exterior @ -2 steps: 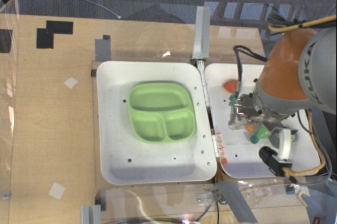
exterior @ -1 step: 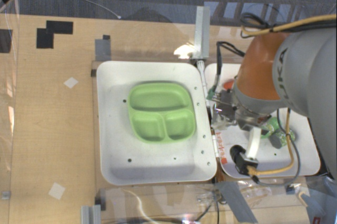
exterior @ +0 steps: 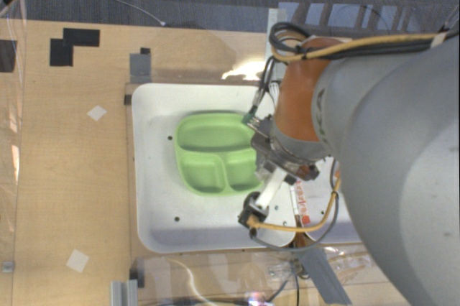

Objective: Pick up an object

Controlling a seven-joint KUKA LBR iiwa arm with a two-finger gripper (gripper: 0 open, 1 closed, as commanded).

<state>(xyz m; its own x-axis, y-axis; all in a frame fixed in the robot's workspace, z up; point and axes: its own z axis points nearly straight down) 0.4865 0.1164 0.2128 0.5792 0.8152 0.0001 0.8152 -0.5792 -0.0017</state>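
Observation:
A light green divided plate [exterior: 214, 154] with three compartments lies in the middle of the left white bin [exterior: 152, 182]. My gripper [exterior: 264, 154] hangs over the plate's right edge, seen from above under the orange-banded wrist. The wrist hides the plate's right rim and whatever is beneath the gripper.
A small white item with red print [exterior: 301, 205] shows in the gap under the arm, right of the plate. The grey arm covers the right bin. Bare bin floor surrounds the plate on its left and front sides. The wooden bench [exterior: 65, 168] extends to the left.

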